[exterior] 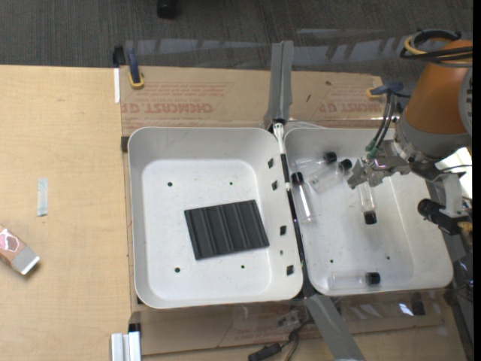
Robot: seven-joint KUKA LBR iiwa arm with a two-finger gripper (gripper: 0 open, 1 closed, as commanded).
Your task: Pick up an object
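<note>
A dark ribbed rectangular pad lies flat in the middle of the left bin. Several clear tubes with black caps lie in the right bin. One tube runs along its left wall, and another sits near the back. A third tube is in the middle and a fourth by the front wall. My gripper hangs low over the back middle of the right bin. It is just above the upper end of the middle tube. Whether it touches that tube is unclear.
The arm's orange band and grey wrist reach over the right bin's back right corner. A metal divider stands behind the seam between the bins. On the bench at far left lie a small grey strip and a pink-and-grey object.
</note>
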